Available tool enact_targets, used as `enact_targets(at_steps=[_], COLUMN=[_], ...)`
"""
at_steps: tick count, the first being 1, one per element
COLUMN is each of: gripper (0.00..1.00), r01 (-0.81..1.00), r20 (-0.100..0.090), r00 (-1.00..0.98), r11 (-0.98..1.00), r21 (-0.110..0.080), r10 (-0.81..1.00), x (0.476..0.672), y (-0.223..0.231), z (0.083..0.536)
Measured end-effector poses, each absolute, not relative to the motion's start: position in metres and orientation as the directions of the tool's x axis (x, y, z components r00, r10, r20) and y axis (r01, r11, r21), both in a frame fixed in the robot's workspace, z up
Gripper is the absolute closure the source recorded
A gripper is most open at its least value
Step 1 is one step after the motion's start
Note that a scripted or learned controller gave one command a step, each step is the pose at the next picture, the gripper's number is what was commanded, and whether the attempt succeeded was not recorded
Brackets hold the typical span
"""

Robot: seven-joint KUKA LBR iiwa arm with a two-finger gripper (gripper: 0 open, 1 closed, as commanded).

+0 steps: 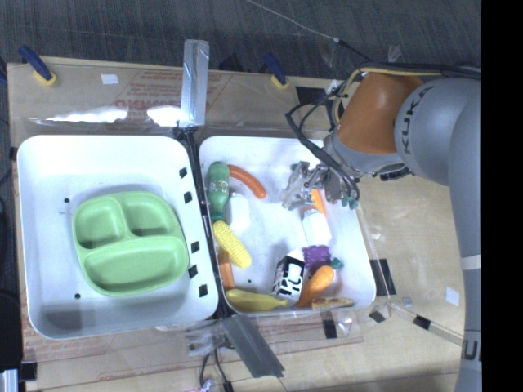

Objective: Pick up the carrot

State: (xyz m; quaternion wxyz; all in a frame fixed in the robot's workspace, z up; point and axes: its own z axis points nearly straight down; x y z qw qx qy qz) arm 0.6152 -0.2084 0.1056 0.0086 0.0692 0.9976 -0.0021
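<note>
Between end effector [309, 193] fingers, carrot [317, 202], long axis near-vertical.

A dark carpeted floor [122, 11] runs across the top of the view. Below it lies a pale wooden bench [409, 227], covered at the back by a clear plastic sheet [106, 104] that catches a bright glare. Blue and yellow clamps [37, 65] grip the bench's far edge. Black tape strips [382, 278] mark the wood at right.
</note>
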Motion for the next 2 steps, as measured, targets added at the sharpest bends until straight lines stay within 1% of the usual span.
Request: enact_targets(at_steps=[1, 2], gripper=[1.0, 0.0], r01=[0.133, 0.132], r20=[-0.027, -0.026], r00=[-0.991, -0.991], r11=[0.991, 0.991], r21=[-0.005, -0.005], r10=[0.132, 0.132], x=[0.6172, 0.6171], y=[-0.2077, -0.2075], z=[0.1168, 0.1164])
